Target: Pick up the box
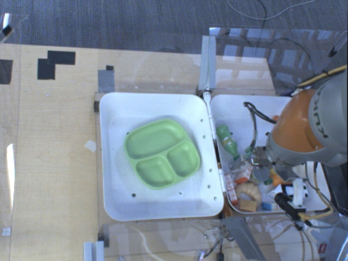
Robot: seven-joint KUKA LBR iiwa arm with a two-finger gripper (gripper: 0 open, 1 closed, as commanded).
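Pale wooden bench top (54,162) carries two shallow white plastic bins side by side, with dark grey carpet (109,10) beyond its far edge. Taking the green three-compartment plastic tray (162,153) as the landmark: it lies flat near the middle of the left white bin (114,200), tilted a little against the bin's sides. To the tray's right, past the shared divider, sits the right white bin (234,107), holding a clutter of small items. Closest to the tray on that side is a green plastic bottle (227,141) lying along the divider. Further right and slightly nearer the camera, a narrow red-and-white box (230,188) lies against the bin's left wall, beside a tan pastry-like piece (249,190). The grey arm with its orange band (296,128) leans over that clutter, well to the tray's right. Its gripper (255,159) is down among the items; I cannot tell how its fingers stand.
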